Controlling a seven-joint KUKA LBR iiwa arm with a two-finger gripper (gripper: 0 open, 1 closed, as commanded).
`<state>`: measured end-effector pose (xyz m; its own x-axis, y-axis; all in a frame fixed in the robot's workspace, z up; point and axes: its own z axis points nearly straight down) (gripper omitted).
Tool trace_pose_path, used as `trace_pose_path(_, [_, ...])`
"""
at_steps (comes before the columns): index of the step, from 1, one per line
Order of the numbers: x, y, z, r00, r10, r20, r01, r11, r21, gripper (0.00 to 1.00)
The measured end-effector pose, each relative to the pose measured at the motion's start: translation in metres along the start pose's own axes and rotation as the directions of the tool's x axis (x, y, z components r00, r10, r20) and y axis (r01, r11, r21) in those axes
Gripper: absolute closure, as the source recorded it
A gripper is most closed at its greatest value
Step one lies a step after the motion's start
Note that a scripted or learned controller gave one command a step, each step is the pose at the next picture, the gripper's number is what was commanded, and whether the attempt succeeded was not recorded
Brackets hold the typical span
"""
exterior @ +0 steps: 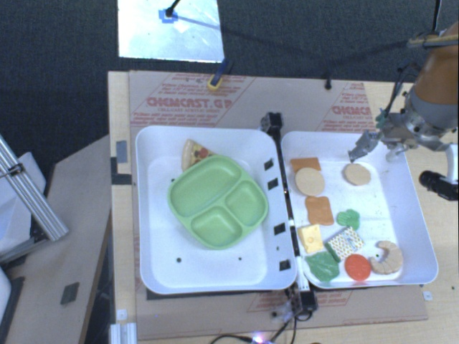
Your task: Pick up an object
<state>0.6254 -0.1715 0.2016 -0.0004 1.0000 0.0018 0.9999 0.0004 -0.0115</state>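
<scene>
Leftward, I see the left bin (154, 264) holding a green divided plate (218, 201) with a pizza slice (192, 151) tucked under its upper-left edge. Mid-frame, the right bin (409, 213) carries toy foods: a round cracker (310, 183), toast (319, 209), cheese (311, 238), a tomato (358, 266). At upper right, the gripper (361, 151) hangs just above a pale round cookie (357, 174); whether it is open or closed, I cannot tell.

Gripper (361, 151) at upper right of frame, above right bin (416, 221) — just over round beige cookie (357, 174), nothing visible between fingers. Left bin (154, 213) at centre: green divided plate (218, 201), pizza slice (194, 152) tucked at its upper-left edge. Right bin, lower part — red tomato (358, 266), croissant (388, 256), cheese cube (311, 238).
</scene>
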Motion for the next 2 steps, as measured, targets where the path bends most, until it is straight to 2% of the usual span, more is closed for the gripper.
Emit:
trace_pose_path(1, [0.0,0.003,-0.009,1.0,-0.003,0.002,0.003,1.0,-0.013,0.0])
trace_pose_path(2, [-0.008,0.005,0.048,1.0,-0.001,0.003,0.001,1.0,-0.011,0.0])
